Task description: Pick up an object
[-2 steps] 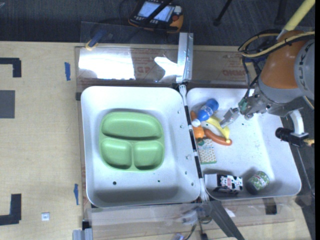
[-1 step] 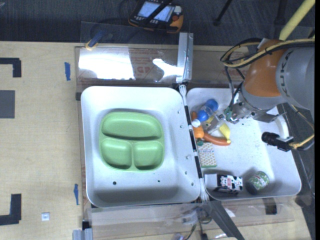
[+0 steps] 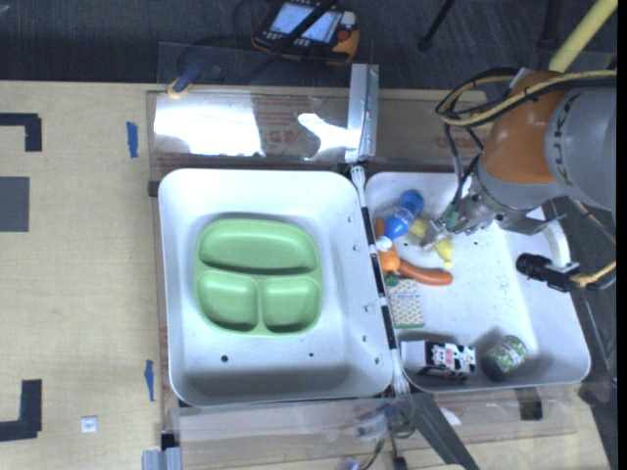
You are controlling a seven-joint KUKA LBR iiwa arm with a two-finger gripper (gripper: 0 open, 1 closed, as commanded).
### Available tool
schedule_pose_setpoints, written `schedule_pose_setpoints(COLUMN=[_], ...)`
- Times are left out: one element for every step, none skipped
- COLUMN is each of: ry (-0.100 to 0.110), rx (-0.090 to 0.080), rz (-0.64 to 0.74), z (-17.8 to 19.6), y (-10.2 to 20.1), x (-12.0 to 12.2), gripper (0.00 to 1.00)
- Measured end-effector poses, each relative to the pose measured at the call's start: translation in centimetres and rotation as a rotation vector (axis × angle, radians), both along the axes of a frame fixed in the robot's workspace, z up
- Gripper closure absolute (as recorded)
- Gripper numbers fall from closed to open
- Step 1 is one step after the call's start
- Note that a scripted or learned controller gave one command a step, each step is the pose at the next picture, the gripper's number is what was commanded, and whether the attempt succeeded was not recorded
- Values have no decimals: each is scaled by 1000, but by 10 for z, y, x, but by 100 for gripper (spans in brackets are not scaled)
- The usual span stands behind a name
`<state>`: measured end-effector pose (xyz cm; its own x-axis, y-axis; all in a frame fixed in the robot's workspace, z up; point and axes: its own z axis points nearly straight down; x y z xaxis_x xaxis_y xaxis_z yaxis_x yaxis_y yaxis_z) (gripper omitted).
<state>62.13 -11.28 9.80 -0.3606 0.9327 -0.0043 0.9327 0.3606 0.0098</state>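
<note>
The grey arm comes in from the right and bends down into the right bin (image 3: pixel 549 346), the one with all the small toys in it. Its end effector (image 3: pixel 458 217) is low over the far part of that bin, just beside a little pile of things, and it is too small and dark from here for me to tell how it is set. The pile sits against the wall between the two bins — a blue ball-like toy (image 3: pixel 403 213), a small yellow piece (image 3: pixel 443 250) right under the tip, and a long orange carrot (image 3: pixel 421 274) lying flat. My guess is that the arm is going for the yellow piece, since that is what it is closest to. Nothing looks lifted off the bin floor. A checked cloth (image 3: pixel 408 306) lies near the carrot. At the near edge sit a black and white box (image 3: pixel 450 357) and a round green thing (image 3: pixel 506 353), well apart from the arm. The left bin (image 3: pixel 186 213) holds a green tray (image 3: pixel 260 274) with three dips. The toys are crowded together, so grabbing one alone could be tricky.
</note>
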Motion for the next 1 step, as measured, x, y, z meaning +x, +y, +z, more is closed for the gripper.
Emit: schedule_pose_setpoints(ry=[9], rx=[1], rz=[-274], z=[87], y=[55], x=[43], gripper=[100])
